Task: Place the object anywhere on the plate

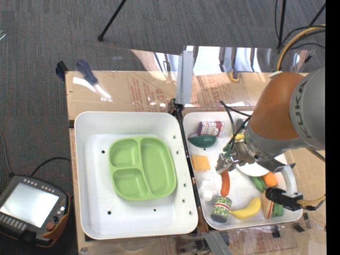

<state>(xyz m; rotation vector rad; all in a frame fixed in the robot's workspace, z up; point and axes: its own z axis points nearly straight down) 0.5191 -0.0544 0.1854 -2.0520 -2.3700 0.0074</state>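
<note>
Gripper (223,163) down in right bin (204,206), near its middle, arm (281,110) reaching in from right w/ orange band above wrist. Fingertips reddish, pointing down-left. Can't tell if jaws open or closed; no gap or pinch readable from this angle.

Likely task obj: red-orange hot dog (225,183), lying upright-ish on bin floor just below fingertips. Top end right beside tips, maybe touching; can't tell. Not seen between fingers.

Green plate (142,167), three compartments, in left bin (90,206), well apart from gripper, nothing on it.

Other stuff in right bin: dark green avocado-like item (202,140) near top-left, purple/red can (211,127) just above it, yellow cheese slice (200,162) left of gripper, green patterned cup (220,209) tilted at bottom, banana (247,209) beside it, white disc (252,169) under wrist, orange piece (271,179) and green piece (259,184) at right.

Teach pendant (32,209) on floor, bottom-left.
</note>
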